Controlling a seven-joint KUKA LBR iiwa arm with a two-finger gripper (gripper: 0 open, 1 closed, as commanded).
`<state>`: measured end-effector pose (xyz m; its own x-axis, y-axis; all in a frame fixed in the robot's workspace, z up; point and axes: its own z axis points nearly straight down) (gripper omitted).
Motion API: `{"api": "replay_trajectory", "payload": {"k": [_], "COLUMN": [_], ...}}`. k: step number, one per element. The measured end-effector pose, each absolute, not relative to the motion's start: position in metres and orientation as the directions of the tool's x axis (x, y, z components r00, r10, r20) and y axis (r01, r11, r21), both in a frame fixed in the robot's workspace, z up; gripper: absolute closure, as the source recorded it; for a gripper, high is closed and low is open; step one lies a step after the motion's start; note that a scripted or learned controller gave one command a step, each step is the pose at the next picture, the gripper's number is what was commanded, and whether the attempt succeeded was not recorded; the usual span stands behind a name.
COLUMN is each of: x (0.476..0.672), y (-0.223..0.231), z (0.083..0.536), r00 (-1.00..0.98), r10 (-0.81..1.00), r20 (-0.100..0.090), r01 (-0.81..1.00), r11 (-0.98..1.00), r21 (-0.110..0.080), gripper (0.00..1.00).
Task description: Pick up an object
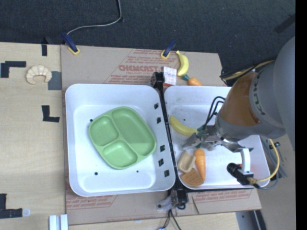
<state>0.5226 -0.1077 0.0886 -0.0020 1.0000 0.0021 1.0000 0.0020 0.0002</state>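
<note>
The right bin point(240, 176) holds a yellow banana point(181, 125), an orange carrot point(200, 165), a tan bread-like piece point(186, 161) and an orange wedge point(193, 179). My gripper point(200, 139) hangs low in this bin, between the banana's right end and the top of the carrot. It sits close over both, and I cannot tell whether it touches either. The grey arm with its orange band point(242, 107) reaches in from the right and hides the bin's right part.
The left bin point(76, 128) bears a green divided plate point(122, 137). Behind the bins on the cardboard lie a second banana point(183, 63), a small orange item point(194, 82) and a small box point(169, 74). A croissant point(38, 74) rests far left. Black cables point(249, 174) trail beside the gripper.
</note>
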Motion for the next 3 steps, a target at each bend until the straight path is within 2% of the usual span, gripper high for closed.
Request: {"api": "replay_trajectory", "payload": {"k": [1,2,3], "x": [0.487,0.487,0.55], "y": [-0.101,-0.102,0.002], "z": [0.086,0.096,0.184], "r00": [0.0,0.0,-0.003], "r10": [1.0,1.0,1.0], "r20": [-0.003,-0.004,0.002], "r01": [1.0,1.0,1.0], "r11": [0.0,0.0,0.003], "r21": [0.007,0.008,0.0], "gripper": [0.0,1.0,1.0]}}
